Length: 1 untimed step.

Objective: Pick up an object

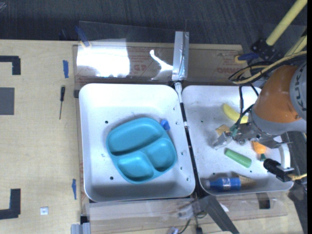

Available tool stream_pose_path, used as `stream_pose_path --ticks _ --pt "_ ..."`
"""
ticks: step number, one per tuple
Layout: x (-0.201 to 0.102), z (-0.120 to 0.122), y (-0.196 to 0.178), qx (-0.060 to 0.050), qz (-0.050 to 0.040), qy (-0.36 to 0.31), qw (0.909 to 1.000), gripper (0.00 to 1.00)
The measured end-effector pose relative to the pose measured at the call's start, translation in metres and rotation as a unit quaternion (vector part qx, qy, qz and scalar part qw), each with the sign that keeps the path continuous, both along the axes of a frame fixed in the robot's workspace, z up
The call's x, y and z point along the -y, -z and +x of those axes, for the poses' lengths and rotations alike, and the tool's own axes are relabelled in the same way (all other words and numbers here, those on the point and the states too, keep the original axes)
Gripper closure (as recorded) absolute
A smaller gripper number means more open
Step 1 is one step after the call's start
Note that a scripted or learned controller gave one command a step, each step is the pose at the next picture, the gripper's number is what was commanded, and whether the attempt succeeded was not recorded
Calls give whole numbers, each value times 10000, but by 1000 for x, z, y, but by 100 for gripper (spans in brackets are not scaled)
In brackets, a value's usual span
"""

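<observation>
My gripper (225, 136) is low over the middle of the right bin (200, 106), reaching in from the right under the orange-banded wrist (275, 104). A small tan piece (222, 129) lies right at its tip. A green cylinder (237, 157) lies just below and to the right of it. A yellow banana-like object (231, 112) sits above it, partly hidden by a cable. An orange item (258, 146) peeks out under the arm. A blue bottle (223, 183) lies along the bin's front wall.
The left bin (92, 106) holds a blue divided plate (141, 149) with a small blue object (165, 125) at its upper right rim. A clear plastic sheet (122, 57) stands behind the bins. Black cables (253, 74) hang around the arm.
</observation>
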<state>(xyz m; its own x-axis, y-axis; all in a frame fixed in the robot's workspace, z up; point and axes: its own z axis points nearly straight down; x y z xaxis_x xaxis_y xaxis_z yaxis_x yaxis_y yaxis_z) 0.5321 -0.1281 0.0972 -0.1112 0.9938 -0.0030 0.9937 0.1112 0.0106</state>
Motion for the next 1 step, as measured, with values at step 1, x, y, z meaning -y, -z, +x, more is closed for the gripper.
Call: stream_pose_path --ticks 1 --pt "17 95 11 -35 5 102 9999 0"
